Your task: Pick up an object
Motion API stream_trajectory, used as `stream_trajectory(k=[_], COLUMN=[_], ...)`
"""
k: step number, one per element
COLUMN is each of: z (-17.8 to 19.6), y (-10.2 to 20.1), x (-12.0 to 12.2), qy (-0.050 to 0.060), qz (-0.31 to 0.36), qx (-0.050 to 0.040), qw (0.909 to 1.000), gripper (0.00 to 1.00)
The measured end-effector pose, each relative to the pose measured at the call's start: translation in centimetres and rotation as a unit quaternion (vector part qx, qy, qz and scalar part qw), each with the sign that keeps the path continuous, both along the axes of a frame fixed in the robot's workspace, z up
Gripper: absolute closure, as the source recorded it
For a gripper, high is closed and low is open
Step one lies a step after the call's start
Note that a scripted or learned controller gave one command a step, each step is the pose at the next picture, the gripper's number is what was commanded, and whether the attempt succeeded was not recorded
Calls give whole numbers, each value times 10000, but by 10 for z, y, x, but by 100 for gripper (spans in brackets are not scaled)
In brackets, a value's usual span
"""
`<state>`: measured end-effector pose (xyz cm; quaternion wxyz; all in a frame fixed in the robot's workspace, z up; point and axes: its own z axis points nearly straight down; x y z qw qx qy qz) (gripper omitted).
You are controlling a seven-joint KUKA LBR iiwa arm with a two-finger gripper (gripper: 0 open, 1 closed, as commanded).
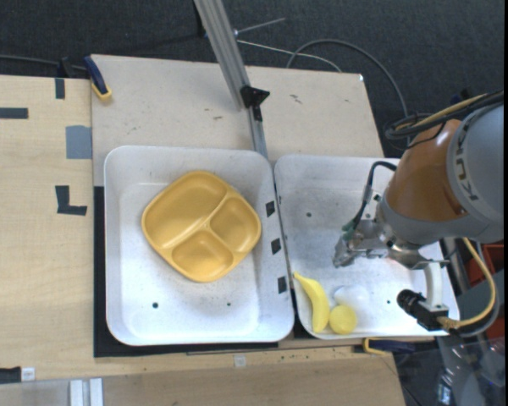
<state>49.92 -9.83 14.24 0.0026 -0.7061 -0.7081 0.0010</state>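
A yellow banana [314, 300] lies at the front left of the right bin [322, 193], with a small round yellow fruit [343, 319] touching its near end. A pale whitish object [352, 295] rests just behind the round fruit. My gripper [349, 252] hangs low over the middle of the right bin, a short way behind and to the right of the banana. Nothing shows between its fingers. The grey and orange arm [432, 184] covers the right part of that bin.
A yellow divided plate [201, 224] sits in the left bin [127, 311]. A metal pole [229, 49] slants down to the divider between the bins. Cables and a black fitting [419, 307] hang near the right bin's front right corner.
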Motion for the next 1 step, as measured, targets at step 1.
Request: stream_trajectory(k=[1], z=[61], y=[3], x=[-4], qy=[-45], qz=[-6], qx=[-14], qw=[10000], gripper=[100])
